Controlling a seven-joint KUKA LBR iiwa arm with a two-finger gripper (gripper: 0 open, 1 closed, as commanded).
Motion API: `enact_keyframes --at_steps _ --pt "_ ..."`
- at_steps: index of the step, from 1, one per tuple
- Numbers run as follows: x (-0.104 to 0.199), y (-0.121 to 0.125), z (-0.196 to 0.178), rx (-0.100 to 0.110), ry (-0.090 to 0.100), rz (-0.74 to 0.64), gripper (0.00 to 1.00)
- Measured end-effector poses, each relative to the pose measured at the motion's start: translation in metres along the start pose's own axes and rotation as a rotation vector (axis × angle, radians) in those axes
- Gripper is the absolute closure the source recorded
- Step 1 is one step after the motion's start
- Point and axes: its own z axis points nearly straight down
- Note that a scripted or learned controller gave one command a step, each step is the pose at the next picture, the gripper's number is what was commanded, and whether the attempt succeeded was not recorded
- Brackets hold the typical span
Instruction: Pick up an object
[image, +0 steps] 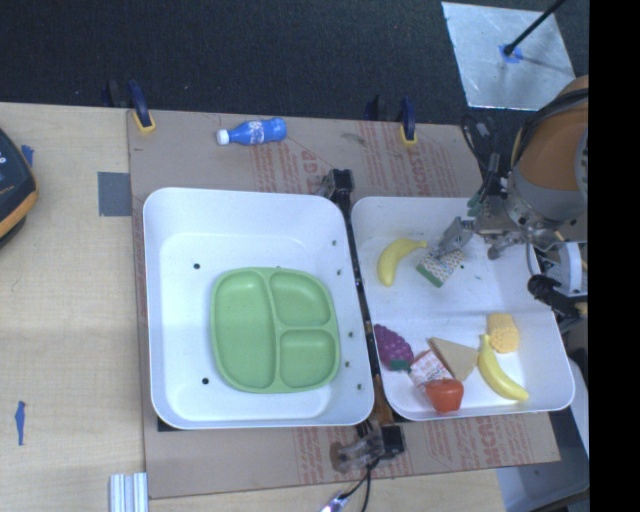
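Observation:
My gripper (450, 246) hangs low over the upper part of the right bin (520, 290), reaching in from the right. Its tip sits right at a small green-and-white speckled block (439, 268), which lies tilted on the bin floor. Whether the block is gripped or merely touched is not clear from this angle. A small yellow banana (397, 259) lies just left of the block. Along the bin's lower part are purple grapes (392, 346), a tan wedge (455, 354), a red-and-white packet (428, 370), a red tomato (445, 396), a corn cob (503, 332) and a larger banana (498, 373).
The left bin (180, 240) holds a green divided plate (273, 328). A blue bottle (252, 131) lies on the bench behind the bins. Blue clamps (141, 106) stand at the cardboard's back edge. A dark device (12, 180) sits at the far left.

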Motion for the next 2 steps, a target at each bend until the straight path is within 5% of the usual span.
enact_keyframes --at_steps 1,2 --pt "0.041 0.038 0.043 -0.011 -0.002 -0.004 0.00" --pt "0.016 -0.095 -0.011 0.002 0.000 -0.002 0.00"
